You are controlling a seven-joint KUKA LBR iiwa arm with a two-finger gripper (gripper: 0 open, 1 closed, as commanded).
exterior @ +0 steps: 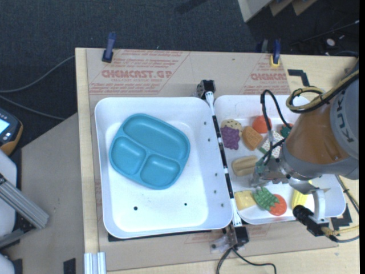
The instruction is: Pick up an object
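Grey arm [333,153] with broad orange band, black cables looped above, dark metal hand [263,174].

A robotics lab: a plywood bench [171,76] with blue clamps [108,45] on its far edge, loose cables [34,76] on dark carpet to the bench's left, and aluminium framing [23,204] near its front-left corner

Single fixed overhead camera, slanted down, both bins [108,153] framed.

Blue divided plate [150,150], white bins [114,210] — purple grapes [230,136], orange piece [251,137], green-and-red toy [268,201]
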